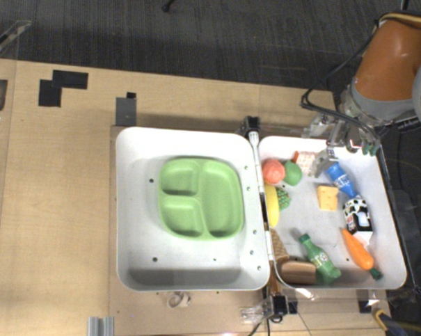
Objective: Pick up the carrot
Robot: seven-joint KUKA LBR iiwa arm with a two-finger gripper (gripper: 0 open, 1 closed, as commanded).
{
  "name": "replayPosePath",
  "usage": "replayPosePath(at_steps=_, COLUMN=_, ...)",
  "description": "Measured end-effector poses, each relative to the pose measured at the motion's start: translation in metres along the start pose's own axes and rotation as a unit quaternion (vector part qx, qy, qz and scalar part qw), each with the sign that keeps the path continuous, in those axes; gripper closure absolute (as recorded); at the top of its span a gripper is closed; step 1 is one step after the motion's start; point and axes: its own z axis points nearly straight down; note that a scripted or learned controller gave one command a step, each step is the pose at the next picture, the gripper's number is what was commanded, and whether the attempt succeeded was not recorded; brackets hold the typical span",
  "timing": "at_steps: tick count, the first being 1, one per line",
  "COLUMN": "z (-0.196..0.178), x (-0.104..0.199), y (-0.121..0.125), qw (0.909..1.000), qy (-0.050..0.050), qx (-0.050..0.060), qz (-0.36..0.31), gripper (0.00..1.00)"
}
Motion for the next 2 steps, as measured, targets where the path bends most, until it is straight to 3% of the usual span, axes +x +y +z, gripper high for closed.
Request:
replayPosePath(at_steps=1, z=-0.015, x=0.074, y=-0.073, qw=0.9996, qy=0.000, qx=0.002, qz=-0.027, gripper=0.00)
replayPosePath(at_steps=2, z=0.070, x=0.156, y=-0.104, qw=0.9999, qy=0.004, qx=0.000, qz=0.016, gripper=0.00)
